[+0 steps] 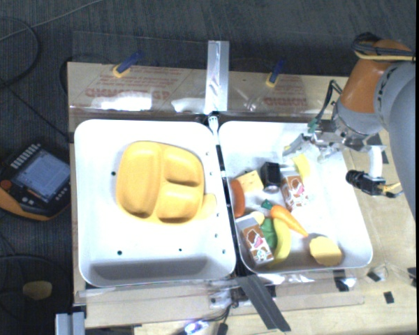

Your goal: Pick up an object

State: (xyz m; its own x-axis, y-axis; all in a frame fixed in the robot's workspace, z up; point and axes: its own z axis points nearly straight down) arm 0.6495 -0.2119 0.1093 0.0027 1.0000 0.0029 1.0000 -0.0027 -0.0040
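The right bin (349,208) holds a heap of toy food: a yellow cheese wedge (249,182), a small black block (270,172), a brown-and-white carton (295,190), an orange carrot (288,219), a green-yellow banana (282,241), a second carton (257,241), a yellow lump (325,250) and a red piece (237,199). A pale yellow piece (302,165) lies just below my gripper (315,140). The gripper hangs over the bin's far right corner, with nothing seen in it.
A large yellow divided tray (160,180) lies in the left bin (98,250). A metal post (217,75) stands behind the wall between the bins. The grey arm (366,89) with its orange band fills the upper right. A handheld controller (35,180) lies on the floor at left.
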